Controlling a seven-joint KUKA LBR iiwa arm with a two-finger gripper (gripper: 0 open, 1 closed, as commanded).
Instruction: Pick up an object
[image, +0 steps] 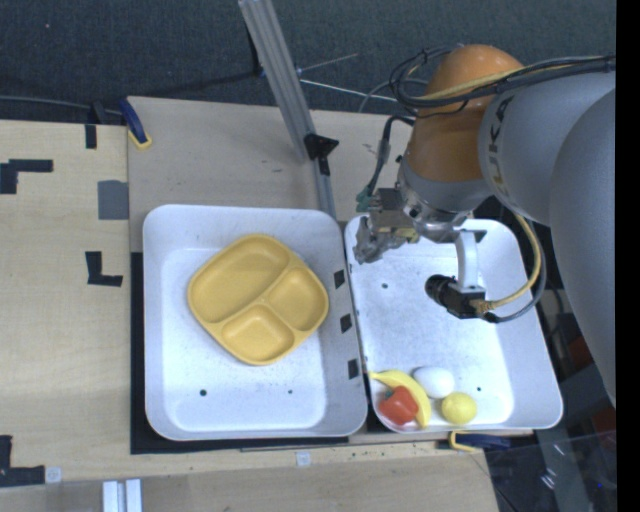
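My gripper (368, 245) hangs over the far left corner of the right bin (500, 330), below the orange wrist band. Nothing shows between its fingers. At the near edge of that bin lie a banana (410, 385), a red fruit (399, 404), a white egg-shaped object (434, 380) and a small yellow ball (459, 407). These lie well below the gripper in the view, apart from it.
A yellow three-compartment plate (258, 298) lies in the left bin (180, 400). A grey metal pole (290, 95) slants down to the gap between the bins. A black camera unit with a yellow cable (455, 296) hangs from the arm over the right bin.
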